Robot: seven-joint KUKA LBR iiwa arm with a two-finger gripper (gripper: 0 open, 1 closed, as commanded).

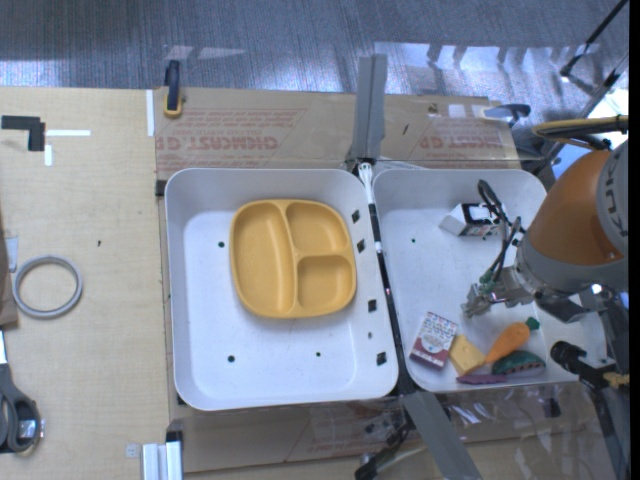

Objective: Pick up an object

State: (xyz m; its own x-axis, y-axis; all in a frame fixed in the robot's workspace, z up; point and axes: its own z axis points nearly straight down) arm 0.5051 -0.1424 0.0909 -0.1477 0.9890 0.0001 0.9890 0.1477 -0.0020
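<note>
Currently, step: I am on the approach, low over the right bin point(420, 218), with nothing lifted yet.
Gripper: my gripper point(485, 296) sits right of centre in the frame, above the bin floor; whether it is spread or closed I cannot tell from this angle, and I see nothing between its tips.
Candidates: a toy carrot point(508, 340), a yellow wedge point(465, 354), a small printed box point(432, 340) and a dark purple-green piece point(505, 368) lie clustered at the lower right, just below my gripper.
Elsewhere: a small grey-white item point(462, 218) lies near the bin's upper part; a yellow divided plate point(293, 258) sits in the left bin point(200, 368).
Next move, as I judge it: shift down-frame over the carrot, which looks the most separate, and descend.
</note>
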